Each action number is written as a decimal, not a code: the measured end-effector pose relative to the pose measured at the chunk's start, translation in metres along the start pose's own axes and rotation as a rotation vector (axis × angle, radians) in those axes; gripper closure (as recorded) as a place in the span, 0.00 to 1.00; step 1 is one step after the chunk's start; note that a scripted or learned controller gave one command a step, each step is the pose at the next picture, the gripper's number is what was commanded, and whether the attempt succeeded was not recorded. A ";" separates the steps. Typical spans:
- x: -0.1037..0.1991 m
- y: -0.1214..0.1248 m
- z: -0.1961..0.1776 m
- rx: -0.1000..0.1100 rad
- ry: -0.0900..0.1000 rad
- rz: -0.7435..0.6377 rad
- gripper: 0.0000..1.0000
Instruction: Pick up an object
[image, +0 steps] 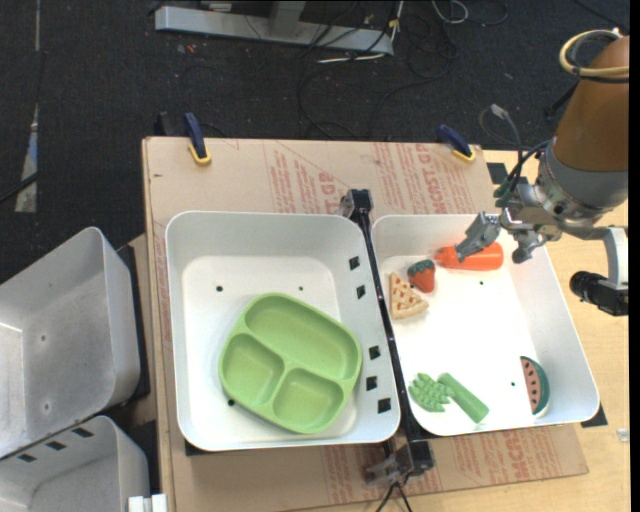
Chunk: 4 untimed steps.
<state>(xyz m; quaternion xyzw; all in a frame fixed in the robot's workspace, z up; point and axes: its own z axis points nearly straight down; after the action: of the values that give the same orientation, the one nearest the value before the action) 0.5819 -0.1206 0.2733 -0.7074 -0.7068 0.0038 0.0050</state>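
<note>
- The green toy (448, 394) and watermelon slice (535, 384) lie in the right bin (570, 330), well below the gripper (500, 238).
- Gripper fingers spread apart; the orange carrot (470, 258) lies just beside the left finger, not gripped.

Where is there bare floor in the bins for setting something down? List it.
Right bin: bare middle, bordered by waffle, green toy and watermelon slice. Crowded at the top, around carrot, strawberry and end effector. Left bin: bare strip above green plate.
</note>
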 end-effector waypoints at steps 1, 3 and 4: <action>0.000 0.002 -0.007 -0.012 -0.002 -0.002 0.00; -0.004 0.011 0.085 -0.008 -0.002 0.001 0.00; 0.004 0.007 0.133 -0.007 -0.001 0.001 0.00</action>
<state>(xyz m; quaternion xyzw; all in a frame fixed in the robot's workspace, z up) 0.5870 -0.1159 0.1398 -0.7077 -0.7065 0.0015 0.0020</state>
